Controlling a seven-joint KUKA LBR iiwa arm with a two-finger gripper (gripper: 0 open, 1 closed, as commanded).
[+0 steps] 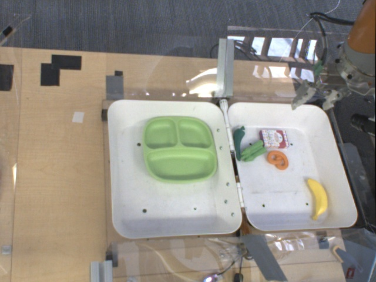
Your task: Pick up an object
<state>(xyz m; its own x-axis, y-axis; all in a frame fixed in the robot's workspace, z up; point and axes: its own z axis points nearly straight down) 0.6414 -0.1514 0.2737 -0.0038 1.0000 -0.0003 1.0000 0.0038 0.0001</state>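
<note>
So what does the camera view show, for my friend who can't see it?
A robot's gripper hangs above the far edge of the right bin, which holds a banana, orange pretzel, green toy and small packet. The left bin holds a green divided plate.

place: robotics lab, you can tell
tabletop (53,175): wood, black marker squares (60,67)
bins (176,216): two white, clamped
floor (147,10): grey carpet

Grey arm (359,63) with an orange band (363,34) — black cables looping beside its wrist.
</note>
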